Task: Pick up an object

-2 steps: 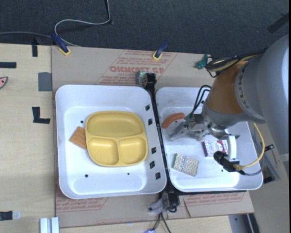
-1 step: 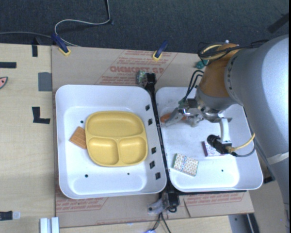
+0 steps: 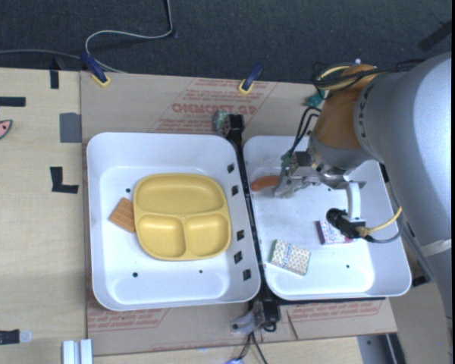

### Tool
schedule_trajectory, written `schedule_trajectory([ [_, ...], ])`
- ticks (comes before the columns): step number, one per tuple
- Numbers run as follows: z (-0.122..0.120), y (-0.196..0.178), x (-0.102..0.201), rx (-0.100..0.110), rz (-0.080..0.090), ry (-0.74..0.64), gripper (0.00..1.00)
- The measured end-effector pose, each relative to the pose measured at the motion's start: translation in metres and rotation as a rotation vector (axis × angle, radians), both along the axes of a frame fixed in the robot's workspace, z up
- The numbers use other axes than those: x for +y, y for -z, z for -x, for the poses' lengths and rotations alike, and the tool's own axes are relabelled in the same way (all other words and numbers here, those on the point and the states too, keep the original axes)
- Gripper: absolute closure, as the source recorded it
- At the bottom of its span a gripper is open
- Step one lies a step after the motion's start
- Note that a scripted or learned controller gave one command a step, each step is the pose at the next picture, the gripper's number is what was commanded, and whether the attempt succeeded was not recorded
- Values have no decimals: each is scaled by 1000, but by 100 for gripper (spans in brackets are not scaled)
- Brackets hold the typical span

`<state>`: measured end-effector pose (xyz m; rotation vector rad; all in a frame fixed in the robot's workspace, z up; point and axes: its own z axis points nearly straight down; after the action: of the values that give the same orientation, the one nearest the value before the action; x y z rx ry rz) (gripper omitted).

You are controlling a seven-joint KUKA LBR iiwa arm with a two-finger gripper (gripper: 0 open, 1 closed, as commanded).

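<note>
My gripper [image 3: 287,183] reaches down into the upper left part of the right bin [image 3: 364,279]. An orange flat object [image 3: 262,181] lies right beside its tips, touching or nearly touching them. A small patterned packet [image 3: 290,256] lies in the lower middle of that bin. A pink and white card [image 3: 330,232] lies to the right, partly under a black cable fitting. In the left bin [image 3: 114,279] a yellow divided plate [image 3: 183,214] rests over a brown cracker-like piece [image 3: 123,215].
The arm's grey body [image 3: 417,142] and orange band [image 3: 341,120] cover the right bin's upper right. A black divider with clips [image 3: 243,203] runs between the bins. Cardboard [image 3: 182,105] lies under both bins.
</note>
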<state>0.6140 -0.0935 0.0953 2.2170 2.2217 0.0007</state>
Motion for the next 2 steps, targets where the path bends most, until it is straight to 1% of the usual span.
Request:
schedule_trajectory([
  [1, 0, 0, 0, 0, 0, 0, 0],
  [2, 0, -9, 1, 1, -1, -1, 100],
])
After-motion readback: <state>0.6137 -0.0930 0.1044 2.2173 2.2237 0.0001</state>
